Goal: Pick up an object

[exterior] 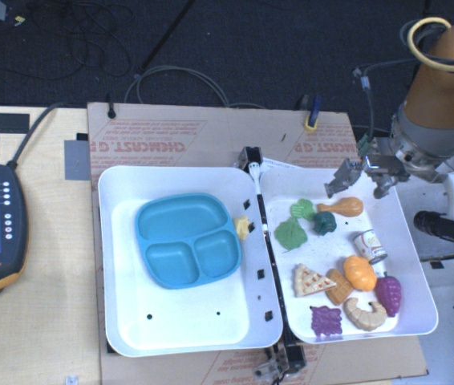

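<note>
I see the hand [363,179] spread wide, gripping nothing, above the right bin [419,295]. The toy drumstick [342,208] lies just below it, between its fingers.

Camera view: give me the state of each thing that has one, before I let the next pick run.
tool: open, holding nothing, above the right bin's far edge
blue divided tray: flat in the left bin, compartments bare
toy can: on its side in the right bin
toy drumstick: lying flat, just below the tool
pizza slice: lying flat
</note>
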